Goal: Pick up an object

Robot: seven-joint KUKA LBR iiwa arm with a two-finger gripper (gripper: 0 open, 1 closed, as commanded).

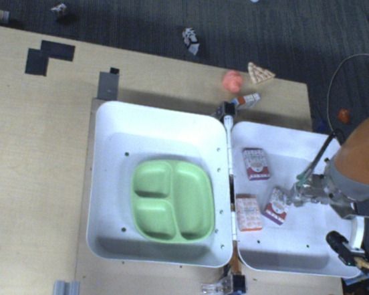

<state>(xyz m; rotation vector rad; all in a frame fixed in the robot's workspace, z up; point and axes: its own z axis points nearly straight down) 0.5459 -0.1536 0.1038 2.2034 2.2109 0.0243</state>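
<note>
Three small packets lie in the right bin [305, 257]. A red and white one [255, 163] is toward the back. An orange and white one [248, 213] rests near the bin's left wall. A dark red one [275, 208] lies tilted beside it. My gripper [299, 191] hangs over the bin's middle, just right of and above the dark red packet, on the grey arm with its orange band [366, 157]. I see nothing lifted off the bin floor.
The left bin [111, 167] holds a green divided plate [172, 199]. Behind the bins on the bench lie a pink ball [232, 81], a toy pizza slice [260, 73] and a small tube [246, 102]. A black cable runs down to the wrist.
</note>
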